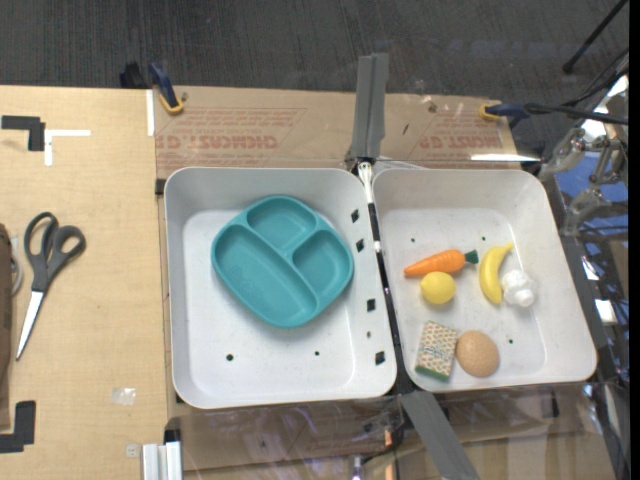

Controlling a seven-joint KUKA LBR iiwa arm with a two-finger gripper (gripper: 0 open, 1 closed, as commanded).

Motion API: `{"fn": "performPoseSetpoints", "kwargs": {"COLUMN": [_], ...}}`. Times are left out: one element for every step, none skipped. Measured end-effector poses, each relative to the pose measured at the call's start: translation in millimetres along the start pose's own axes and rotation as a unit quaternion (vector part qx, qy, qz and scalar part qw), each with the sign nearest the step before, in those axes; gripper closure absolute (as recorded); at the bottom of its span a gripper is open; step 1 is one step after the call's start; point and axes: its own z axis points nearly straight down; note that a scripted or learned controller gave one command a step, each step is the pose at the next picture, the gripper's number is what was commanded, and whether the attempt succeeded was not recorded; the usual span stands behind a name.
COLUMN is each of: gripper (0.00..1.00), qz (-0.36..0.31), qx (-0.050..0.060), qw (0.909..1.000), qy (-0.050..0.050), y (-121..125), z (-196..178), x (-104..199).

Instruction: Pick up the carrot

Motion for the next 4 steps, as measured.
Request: {"fn": "performPoseSetpoints", "kwargs": {"gripper": [0.0, 0.0, 1.0, 1.0], "qz": [-0.224, -0.282, -0.284, -0.252], "qx": [-0.001, -0.001, 0.0, -0.001], "qw": [0.9746, 0.9594, 0.9589, 0.9678], "qy": [0.0, -0.001, -0.004, -0.002], "y": [41, 90, 91, 160], "z": [119, 190, 179, 90], "x": [-26, -41, -43, -54]}}
